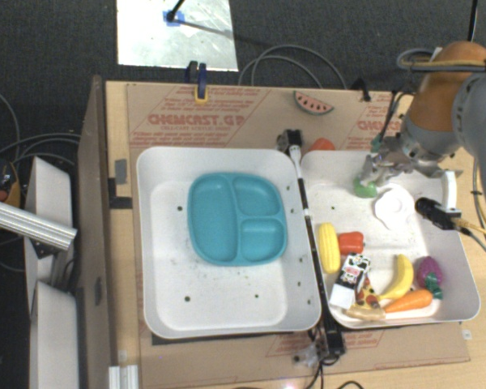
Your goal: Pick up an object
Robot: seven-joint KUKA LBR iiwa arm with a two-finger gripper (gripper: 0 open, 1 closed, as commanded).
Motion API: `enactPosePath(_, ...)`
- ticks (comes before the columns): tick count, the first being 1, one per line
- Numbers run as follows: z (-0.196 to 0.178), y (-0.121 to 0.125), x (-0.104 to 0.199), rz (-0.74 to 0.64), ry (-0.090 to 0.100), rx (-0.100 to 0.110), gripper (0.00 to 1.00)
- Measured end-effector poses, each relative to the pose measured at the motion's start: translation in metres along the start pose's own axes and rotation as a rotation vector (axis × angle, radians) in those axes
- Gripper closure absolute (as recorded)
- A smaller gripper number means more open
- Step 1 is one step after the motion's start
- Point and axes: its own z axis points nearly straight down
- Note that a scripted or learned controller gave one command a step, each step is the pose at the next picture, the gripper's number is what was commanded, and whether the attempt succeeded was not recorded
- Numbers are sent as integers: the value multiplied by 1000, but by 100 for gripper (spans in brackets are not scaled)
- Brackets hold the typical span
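Over right bin [470, 298], end effector [376, 171] lowered onto green object [365, 187].

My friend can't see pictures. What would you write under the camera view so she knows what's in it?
A grey robot arm reaches from the right, its hand low over a green thing at the back of the right bin. Toy food lies along that bin's front: corn, a banana, a carrot. The left bin holds a blue tray.
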Motion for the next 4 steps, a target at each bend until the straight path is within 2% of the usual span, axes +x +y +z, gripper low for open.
enactPosePath(1,17,-13,42,0,1,0,100)
enactPosePath(2,18,-14,42,1,1,3,0)
enactPosePath(3,-39,-23,27,2,-1,-1,0)
enactPosePath(4,18,-22,-19,4,-1,8,0)
